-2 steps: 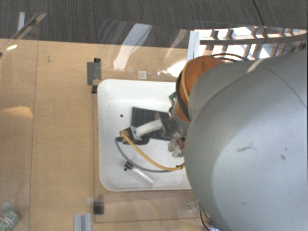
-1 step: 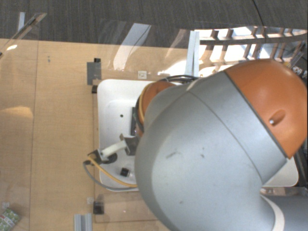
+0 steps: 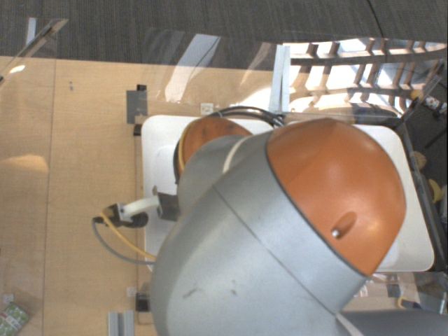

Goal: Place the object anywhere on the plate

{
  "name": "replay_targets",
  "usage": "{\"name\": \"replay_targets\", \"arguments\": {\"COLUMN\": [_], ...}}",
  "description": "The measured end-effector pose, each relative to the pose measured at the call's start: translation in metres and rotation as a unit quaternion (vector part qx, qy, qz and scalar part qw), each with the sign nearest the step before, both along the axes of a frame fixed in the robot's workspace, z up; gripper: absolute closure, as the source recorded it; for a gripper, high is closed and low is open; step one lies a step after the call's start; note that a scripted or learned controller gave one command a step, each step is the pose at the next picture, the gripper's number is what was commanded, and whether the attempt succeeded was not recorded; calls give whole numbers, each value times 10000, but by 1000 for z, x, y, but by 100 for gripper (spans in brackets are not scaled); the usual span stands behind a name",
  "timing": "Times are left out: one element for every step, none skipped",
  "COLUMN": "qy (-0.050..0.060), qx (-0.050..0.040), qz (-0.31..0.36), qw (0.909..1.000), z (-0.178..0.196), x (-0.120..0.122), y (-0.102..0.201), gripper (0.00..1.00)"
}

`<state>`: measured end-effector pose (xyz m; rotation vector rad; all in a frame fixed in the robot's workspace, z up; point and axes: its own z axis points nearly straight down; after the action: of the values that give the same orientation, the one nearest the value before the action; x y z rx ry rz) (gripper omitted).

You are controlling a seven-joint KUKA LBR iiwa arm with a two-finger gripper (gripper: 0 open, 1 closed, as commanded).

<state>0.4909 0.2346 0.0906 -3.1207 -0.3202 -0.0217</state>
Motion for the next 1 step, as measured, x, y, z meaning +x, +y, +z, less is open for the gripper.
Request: {"name": "replay_targets", "arguments": {"qy": [5], "qx": [-2], "qz": [237], "qw": [9997], "z": [-1], "x": [48], "y": [1], "gripper": [100]}}
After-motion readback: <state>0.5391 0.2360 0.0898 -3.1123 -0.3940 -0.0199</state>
